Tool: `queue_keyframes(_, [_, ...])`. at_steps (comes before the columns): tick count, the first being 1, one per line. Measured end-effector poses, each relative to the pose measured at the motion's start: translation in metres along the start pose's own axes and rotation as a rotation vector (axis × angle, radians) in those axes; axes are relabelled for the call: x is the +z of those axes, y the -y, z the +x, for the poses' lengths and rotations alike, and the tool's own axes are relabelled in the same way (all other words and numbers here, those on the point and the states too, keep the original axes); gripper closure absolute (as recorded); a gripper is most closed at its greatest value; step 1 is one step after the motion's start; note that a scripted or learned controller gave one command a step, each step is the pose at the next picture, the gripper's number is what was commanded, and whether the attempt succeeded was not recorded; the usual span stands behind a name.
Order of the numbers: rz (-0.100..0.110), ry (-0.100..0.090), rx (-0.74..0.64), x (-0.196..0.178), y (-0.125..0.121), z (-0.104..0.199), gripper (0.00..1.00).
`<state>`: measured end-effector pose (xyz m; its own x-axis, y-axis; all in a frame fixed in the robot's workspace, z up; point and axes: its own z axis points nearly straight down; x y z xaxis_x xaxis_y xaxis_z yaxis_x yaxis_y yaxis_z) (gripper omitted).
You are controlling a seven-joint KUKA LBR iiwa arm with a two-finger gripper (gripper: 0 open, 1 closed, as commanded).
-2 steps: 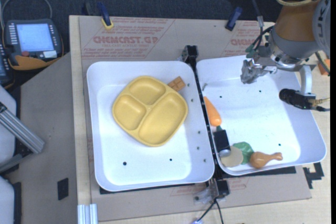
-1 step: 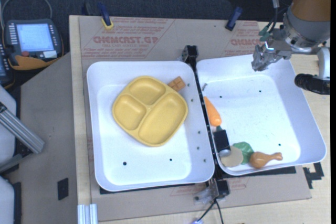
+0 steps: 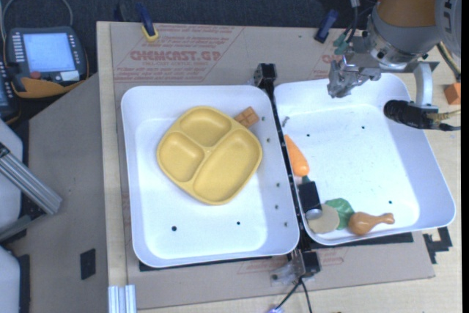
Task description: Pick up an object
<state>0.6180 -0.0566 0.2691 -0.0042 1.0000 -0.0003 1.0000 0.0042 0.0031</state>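
Note:
My gripper (image 3: 340, 89) hangs over the back left part of the right bin (image 3: 410, 157), with nothing visible in it. An orange carrot (image 3: 296, 155) lies against that bin's left wall, well in front of the gripper. Further forward along the same wall sit a black block (image 3: 308, 194), a pale round piece (image 3: 323, 220), a green piece (image 3: 341, 207) and a brown toy drumstick (image 3: 368, 221), all clustered in the front left corner. In the left bin (image 3: 146, 216) a yellow divided plate (image 3: 209, 154) lies with a small brown block (image 3: 247, 116) at its back right edge.
A black divider with clamps (image 3: 265, 74) runs between the two bins. The bins rest on a cardboard sheet (image 3: 190, 48). A teach pendant (image 3: 45, 55) lies off the bench at far left.

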Motion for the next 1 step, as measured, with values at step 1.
queue_keyframes(1, [0.000,-0.001,-0.002,0.0029,-0.0069,0.0584,1.00])
